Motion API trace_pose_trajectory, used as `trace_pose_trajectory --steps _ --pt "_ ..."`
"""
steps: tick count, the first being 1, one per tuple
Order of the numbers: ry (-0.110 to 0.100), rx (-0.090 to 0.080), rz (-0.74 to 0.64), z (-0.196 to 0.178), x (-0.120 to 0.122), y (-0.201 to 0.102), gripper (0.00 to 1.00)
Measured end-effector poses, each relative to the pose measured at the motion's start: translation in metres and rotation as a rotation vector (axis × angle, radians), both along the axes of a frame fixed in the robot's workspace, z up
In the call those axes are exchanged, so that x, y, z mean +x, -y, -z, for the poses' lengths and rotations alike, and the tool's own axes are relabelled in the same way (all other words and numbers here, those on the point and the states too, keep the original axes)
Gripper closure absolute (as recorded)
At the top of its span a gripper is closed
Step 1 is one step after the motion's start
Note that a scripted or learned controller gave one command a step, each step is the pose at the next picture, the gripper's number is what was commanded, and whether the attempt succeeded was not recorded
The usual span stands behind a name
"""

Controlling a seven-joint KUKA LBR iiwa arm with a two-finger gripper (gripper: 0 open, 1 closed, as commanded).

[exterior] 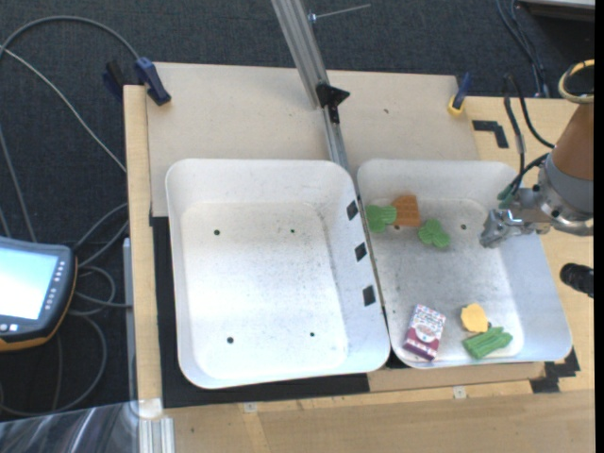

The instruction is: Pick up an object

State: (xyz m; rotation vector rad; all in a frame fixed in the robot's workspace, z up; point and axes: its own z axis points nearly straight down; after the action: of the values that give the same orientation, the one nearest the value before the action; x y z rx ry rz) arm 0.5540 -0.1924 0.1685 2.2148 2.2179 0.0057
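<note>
Hand [494,229] hangs over the right bin [528,281], fingers too blurred to tell their spread.

White speckled bins [255,281] hold green pieces [381,217], an orange block [408,209], a yellow piece [474,317] and a pink-and-white packet [426,331].

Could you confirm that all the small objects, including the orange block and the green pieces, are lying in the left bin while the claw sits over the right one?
Not quite: the camera view shows the orange block and green pieces in the right bin, where the claw is too.
</note>
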Motion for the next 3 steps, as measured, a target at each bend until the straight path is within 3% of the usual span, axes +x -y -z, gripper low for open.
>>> trace_pose_trajectory --steps 2,3 --pt "0.0 0.0 0.0 -0.099 0.007 0.002 1.0" --pt "-0.008 0.005 -0.005 -0.104 0.007 -0.052 1.0"
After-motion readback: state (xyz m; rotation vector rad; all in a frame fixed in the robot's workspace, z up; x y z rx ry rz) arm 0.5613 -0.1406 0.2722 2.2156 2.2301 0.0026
